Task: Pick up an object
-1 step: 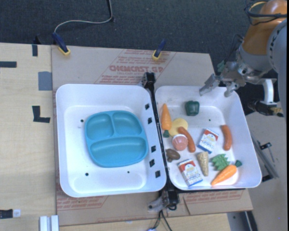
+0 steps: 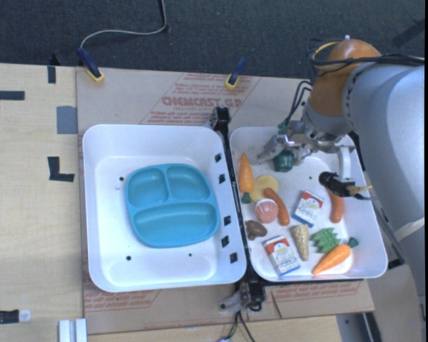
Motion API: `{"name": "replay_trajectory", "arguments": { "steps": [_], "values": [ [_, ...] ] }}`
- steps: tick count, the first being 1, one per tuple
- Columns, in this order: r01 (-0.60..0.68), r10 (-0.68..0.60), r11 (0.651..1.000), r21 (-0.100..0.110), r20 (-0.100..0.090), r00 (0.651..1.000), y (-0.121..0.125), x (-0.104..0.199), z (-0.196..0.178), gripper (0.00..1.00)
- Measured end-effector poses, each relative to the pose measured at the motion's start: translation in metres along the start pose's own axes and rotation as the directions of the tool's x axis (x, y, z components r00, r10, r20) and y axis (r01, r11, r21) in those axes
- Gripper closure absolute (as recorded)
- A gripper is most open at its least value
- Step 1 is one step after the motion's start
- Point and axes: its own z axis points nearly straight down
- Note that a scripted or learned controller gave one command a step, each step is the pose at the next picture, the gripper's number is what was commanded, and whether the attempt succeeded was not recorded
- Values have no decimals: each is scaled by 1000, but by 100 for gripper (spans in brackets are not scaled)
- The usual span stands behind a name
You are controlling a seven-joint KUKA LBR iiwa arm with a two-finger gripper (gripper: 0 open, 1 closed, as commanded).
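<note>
Camera view: gripper (image 2: pixel 284 152) low over right bin (image 2: pixel 364 262), fingers around small dark green thing (image 2: pixel 284 161). Blue plate (image 2: pixel 172 204) in left bin (image 2: pixel 100 191).

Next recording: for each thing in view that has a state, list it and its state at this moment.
gripper: low over the right bin's far end, a dark green object at its fingers; grasp unclear
blue plate: lying flat in the left bin, nothing on it
right bin: holding toy foods
big carrot: lying at the right bin's near corner
small cartons: lying flat
</note>
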Motion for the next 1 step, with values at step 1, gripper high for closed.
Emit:
{"name": "replay_trajectory", "arguments": {
  "steps": [1],
  "values": [
    [1,-1,1000,-1,2,1000,0,0,-11,100]
  ]
}}
